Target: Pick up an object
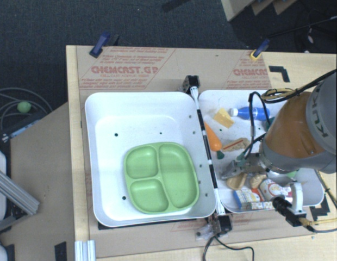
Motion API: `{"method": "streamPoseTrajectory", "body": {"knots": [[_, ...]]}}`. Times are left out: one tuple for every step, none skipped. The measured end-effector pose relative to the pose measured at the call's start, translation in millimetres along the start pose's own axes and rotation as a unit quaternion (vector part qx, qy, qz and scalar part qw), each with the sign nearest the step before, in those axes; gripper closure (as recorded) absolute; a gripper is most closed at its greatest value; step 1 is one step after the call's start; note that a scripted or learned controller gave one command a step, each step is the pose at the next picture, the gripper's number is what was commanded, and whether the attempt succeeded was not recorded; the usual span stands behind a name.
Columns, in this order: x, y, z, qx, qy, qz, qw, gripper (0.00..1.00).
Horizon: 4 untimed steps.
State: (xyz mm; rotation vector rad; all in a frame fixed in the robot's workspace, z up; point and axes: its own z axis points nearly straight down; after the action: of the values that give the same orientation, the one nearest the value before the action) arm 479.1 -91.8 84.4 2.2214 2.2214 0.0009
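Note:
The right bin (225, 98) holds a pile of small objects: a yellow wedge (223, 118), a blue bottle with a white cap (249, 113), an orange carrot-shaped piece (213, 138), a brown stick (236, 144) and a small printed box (247, 198). My gripper (242, 170) is down among the objects in the middle of this bin, beneath the orange band of the arm (291, 129). The wrist hides most of the gripper. A tan object (235, 181) lies just below it.
The left bin (103, 113) holds a green three-compartment plate (159, 176) in its front half. A black divider rail (204, 137) runs between the two bins. Black cables (254, 105) loop over the right bin's far part. A red and white object (274, 190) lies under the arm.

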Motion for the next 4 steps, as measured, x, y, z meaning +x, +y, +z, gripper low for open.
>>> {"method": "streamPoseTrajectory", "body": {"knots": [[-4.3, 2.9, 0.0, -0.001, 0.000, 0.000, 1.0000, 0.00], [-3.6, 17.0, 0.0, -0.001, -0.001, 0.000, 1.0000, 0.00], [-0.3, 2.9, 0.1, 0.001, 0.000, 0.000, 1.0000, 0.00], [-7.2, 7.0, 0.1, 0.000, -0.001, 0.000, 1.0000, 0.00]]}}
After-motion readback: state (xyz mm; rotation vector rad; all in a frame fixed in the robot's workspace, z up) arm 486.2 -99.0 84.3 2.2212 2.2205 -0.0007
